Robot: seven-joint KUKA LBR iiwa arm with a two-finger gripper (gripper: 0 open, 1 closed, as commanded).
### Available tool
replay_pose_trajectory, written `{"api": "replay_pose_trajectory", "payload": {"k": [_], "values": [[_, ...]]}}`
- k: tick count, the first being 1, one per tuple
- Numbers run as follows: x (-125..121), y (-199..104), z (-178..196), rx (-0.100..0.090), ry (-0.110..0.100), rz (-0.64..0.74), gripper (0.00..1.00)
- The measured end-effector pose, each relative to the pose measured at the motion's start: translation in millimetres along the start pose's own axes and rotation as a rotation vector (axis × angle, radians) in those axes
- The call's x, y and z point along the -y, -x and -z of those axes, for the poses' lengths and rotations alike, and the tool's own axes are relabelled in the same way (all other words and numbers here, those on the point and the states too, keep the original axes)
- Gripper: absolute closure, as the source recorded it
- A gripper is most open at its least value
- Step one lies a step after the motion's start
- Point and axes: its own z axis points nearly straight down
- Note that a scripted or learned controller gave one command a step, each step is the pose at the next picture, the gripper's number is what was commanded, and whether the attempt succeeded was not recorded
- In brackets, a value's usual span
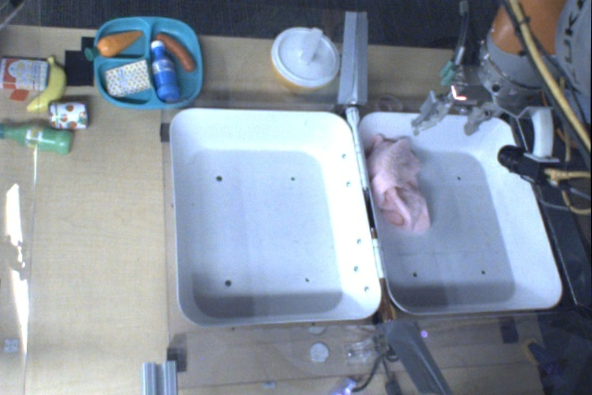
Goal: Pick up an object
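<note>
Right, biggest first: two white bins side by side, left bin [268, 217] bare inside, right bin [481, 227] holding the only candidate, a crumpled pink cloth [398, 185] lying at about 9 o'clock in that bin, touching or nearly touching the wall by the divider. The arm [546, 5] comes in from 2 o'clock, w/ the gripper [453, 111] hanging above the bin's far rim at roughly 12 o'clock of the bin, fingers spread apart, nothing between them. Judgement: step in hand is the approach, not yet over the target. To do it well, shift toward 8 o'clock from the gripper's spot until centred on the cloth's bulkiest fold, keep fingers wide, come straight down, and close on the raised lump rather than a thin edge. Risk: cloth sits close to the bin wall, so one finger may clip the rim; bias the grasp towards the bin's middle. Off to 10 o'clock on the bench, a blue tray [148, 60] and a white lidded tub [305, 57] are irrelevant.
</note>
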Motion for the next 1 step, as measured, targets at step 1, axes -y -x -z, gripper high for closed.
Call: {"api": "replay_pose_trajectory", "payload": {"k": [1], "values": [[7.7,6.6,-145.8,0.001,0.006,0.163,0.00]]}}
